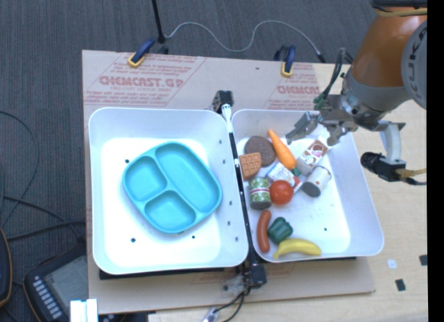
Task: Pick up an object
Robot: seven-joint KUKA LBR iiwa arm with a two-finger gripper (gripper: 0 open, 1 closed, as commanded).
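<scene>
A: Where was the gripper [318, 128] at that moment?

B: It hung over the back part of the right bin [361, 196], near that bin's far right corner; its two fingers stood spread wide apart, one toward the left and one toward the right, with nothing between them.

A: And the things it might have picked?

B: All lay in the right bin, none touched by the fingers; a carrot [281, 148] lay slantwise just below and left of the gripper; a brown round patty [259, 144] sat beside the carrot toward the divider; a waffle-like cracker [250, 164] leaned just under the patty.

A: What was nearest the fingers?

B: A small white carton with a red label [314, 153] lay just below them; a white can lying on its side [316, 178] was beside it, its dark end facing the front right.

A: And further forward?

B: A tomato [281, 192] sat in the middle, touching a small green-labelled can [260, 192]; a sausage [263, 227], a green pepper [279, 230] and a banana [298, 248] lay near the front edge.

A: The other bin?

B: The left bin [104, 175] held a blue divided plate [171, 186], tilted in plan; it was well apart from the gripper.
</scene>
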